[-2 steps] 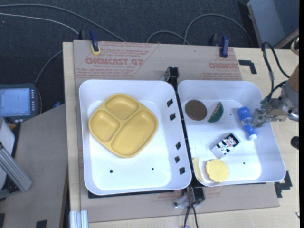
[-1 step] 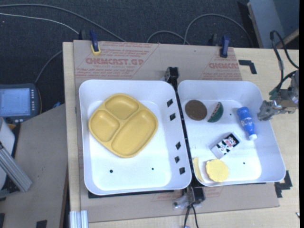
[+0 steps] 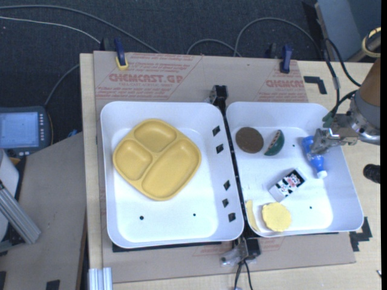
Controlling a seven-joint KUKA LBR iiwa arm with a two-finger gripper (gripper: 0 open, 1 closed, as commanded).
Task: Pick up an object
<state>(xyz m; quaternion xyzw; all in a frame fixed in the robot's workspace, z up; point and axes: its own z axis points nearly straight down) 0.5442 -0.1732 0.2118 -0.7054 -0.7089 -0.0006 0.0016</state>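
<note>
Hand (image 3: 321, 142) at right of frame, low over right bin (image 3: 344, 213), right above blue object (image 3: 314, 156); fingers' state cannot tell. Same bin: brown disc (image 3: 249, 139), watermelon slice (image 3: 275, 143), black-white box (image 3: 286, 183), yellow round piece (image 3: 276, 216) at lower edge. Left bin (image 3: 121, 222) carries yellow divided plate (image 3: 156, 159). Cardboard-covered tabletop (image 3: 151, 77) underneath.

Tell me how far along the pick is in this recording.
Done: the pincer is down in the right bin, right at a blue object. In hand: a try at that object; whether it is gripped cannot be told. Left: a lift. The brown disc, watermelon slice, black-and-white box and yellow round piece lie on the bin floor.
</note>
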